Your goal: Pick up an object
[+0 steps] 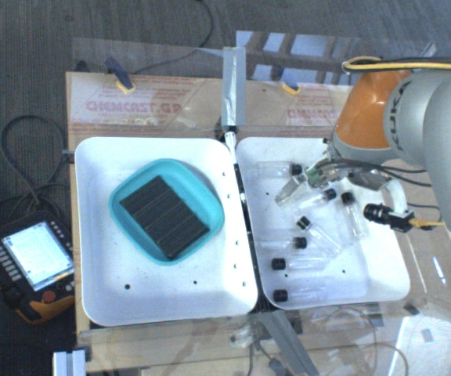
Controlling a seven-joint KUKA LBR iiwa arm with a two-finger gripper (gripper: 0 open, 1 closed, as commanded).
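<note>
Looking down on the bench, we see two white bins side by side. The left bin (100,288) holds a teal dish (167,210) with a dark ribbed slab (165,217) lying in it. The right bin (382,276) holds a scatter of clear vials with black caps (302,223), lying flat across its floor from the upper middle to the lower left corner.

The arm (398,116) enters from the upper right of the frame, its orange band above the wrist. The gripper (308,180) sits low over the upper part of the right bin, among the uppermost vials; we cannot tell how it is set, nor whether anything is caught in it.

We judge the step in hand to be the reach or descent toward a vial, with no lift yet evident. The next move calls for centring on a single vial, since these clear, round bodies lie close together and seem likely to roll or slip aside.
</note>
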